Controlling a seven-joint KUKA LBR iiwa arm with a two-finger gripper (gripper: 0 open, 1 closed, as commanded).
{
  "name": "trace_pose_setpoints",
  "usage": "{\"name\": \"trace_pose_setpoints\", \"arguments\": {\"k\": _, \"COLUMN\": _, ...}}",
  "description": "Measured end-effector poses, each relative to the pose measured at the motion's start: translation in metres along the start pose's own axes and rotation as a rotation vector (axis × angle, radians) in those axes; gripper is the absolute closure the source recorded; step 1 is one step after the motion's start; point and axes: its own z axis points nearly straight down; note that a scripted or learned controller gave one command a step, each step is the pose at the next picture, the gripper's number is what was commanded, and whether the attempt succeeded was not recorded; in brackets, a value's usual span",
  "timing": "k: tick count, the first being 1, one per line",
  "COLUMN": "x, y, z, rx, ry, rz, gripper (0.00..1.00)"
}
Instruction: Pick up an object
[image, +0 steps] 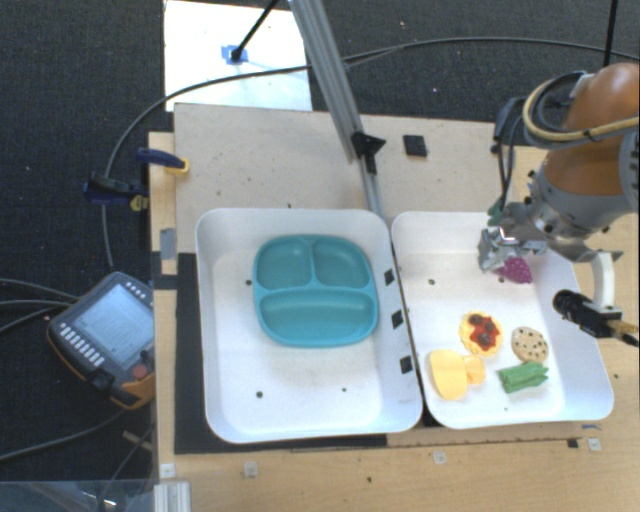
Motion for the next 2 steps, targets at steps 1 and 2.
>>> {"name": "trace_pose_setpoints", "arguments": {"k": 1, "x": 0.058, "y": 0.013, "z": 0.001, "rx": 0.000, "ry": 0.001, "rz": -0.001, "gripper": 1.00}}
{"name": "trace_pose_setpoints", "arguments": {"k": 2, "x": 0.115, "y": 0.006, "z": -0.001, "rx": 0.002, "ry": 0.001, "rz": -0.001, "gripper": 1.00}}
